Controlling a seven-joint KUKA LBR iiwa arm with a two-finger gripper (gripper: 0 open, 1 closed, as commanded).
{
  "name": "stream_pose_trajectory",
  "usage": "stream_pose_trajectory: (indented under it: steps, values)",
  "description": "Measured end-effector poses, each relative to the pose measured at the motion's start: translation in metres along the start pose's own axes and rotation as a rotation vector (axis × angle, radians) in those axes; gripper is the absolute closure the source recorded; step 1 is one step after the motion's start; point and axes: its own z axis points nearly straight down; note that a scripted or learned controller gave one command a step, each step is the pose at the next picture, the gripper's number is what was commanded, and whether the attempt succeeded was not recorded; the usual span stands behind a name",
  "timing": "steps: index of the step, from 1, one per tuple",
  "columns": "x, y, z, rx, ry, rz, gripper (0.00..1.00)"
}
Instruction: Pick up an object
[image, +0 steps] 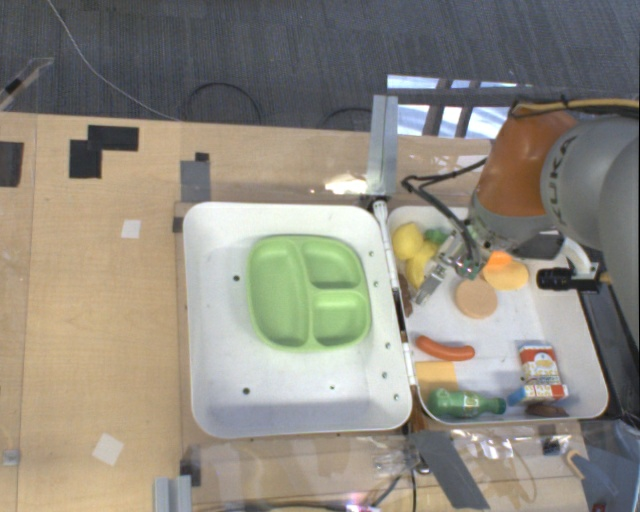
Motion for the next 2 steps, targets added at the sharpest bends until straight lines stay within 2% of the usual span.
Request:
stream_pose_trajectory:
  steps: [1, 2]
  values:
    - [0.0115, -0.0024, 0.0001, -0.009, -0.023, 0.05, 0.0]
    - [0.0106, -0.004, 0.0, -0.008, -0.023, 0.032, 0.0]
